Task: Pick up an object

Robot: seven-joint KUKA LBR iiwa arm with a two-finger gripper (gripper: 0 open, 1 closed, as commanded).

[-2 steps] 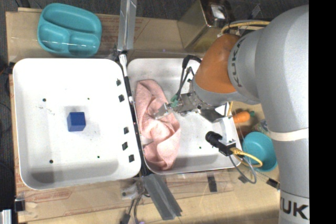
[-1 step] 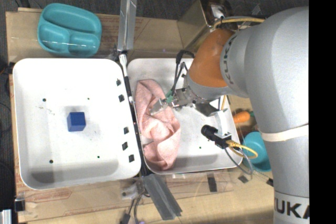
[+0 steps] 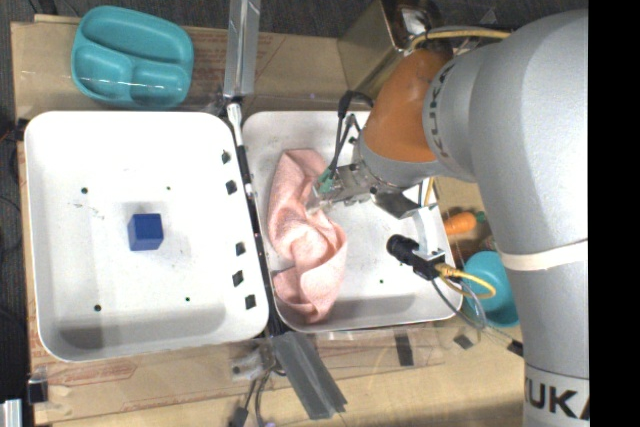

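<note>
A crumpled pink cloth lies along the left side of the right bin. My gripper reaches down over the cloth's upper right part, its tip touching or just above the fabric. The wrist and the orange band hide the view of the tip. A small blue cube sits alone in the middle of the left bin.
A teal moulded tray rests on the bench behind the left bin. A teal cup and an orange thing stand right of the right bin, partly behind the arm. A metal divider runs between the bins.
</note>
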